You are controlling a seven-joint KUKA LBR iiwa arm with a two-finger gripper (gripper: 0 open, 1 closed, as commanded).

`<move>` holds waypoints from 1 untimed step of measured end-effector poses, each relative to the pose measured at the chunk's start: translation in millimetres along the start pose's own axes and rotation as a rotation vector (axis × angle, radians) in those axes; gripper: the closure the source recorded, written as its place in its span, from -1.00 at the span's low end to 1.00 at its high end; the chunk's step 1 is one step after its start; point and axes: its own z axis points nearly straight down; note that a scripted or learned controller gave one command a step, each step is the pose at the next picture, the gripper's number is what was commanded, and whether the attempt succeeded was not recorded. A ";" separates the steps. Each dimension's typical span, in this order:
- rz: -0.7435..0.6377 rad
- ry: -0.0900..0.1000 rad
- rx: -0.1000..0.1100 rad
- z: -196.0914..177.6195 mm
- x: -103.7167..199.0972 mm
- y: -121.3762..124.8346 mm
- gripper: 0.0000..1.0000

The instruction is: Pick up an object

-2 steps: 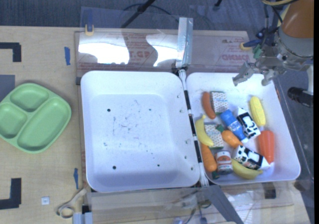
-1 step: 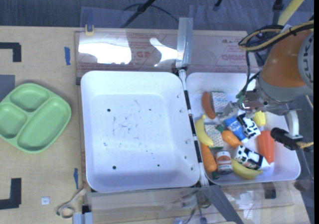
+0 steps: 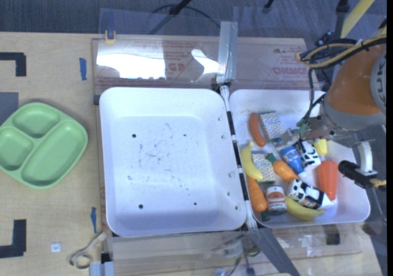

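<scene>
Along the lower edge of the frame, the front lip of the surface (image 3: pixel 55 232) carries a loop of cord or tape at the lower left.

The right bin (image 3: pixel 359 207) holds all the candidate objects, crowded together and touching or overlapping. At its lower edge lie a banana (image 3: pixel 304 210), a black-and-white patterned item (image 3: pixel 305 192), a small jar with a red band (image 3: pixel 276 198) and a carrot (image 3: pixel 256 194) along the left wall. This crowding leaves few open gaps for a clean approach.

In the middle of the bin sit a second carrot-like orange piece (image 3: pixel 327 178), a blue packet (image 3: pixel 292 159) and a yellow piece (image 3: pixel 249 164). The end effector (image 3: pixel 305 137) stands over this cluster, at the right centre of the frame, positioned low above the pile, presumably for a descent onto it. Its degree of opening cannot be determined, and no object is seen in its grasp.

Further up, an orange sausage-shaped item (image 3: pixel 256 129) and a patterned box (image 3: pixel 272 125) lie near the bin's top left.

The left bin (image 3: pixel 116 109) occupies the frame centre. A green divided plate (image 3: pixel 40 143) rests at far left, apart from both bins.
</scene>
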 end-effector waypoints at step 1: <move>-0.012 -0.001 -0.014 6.8 -24.6 5.1 -1.00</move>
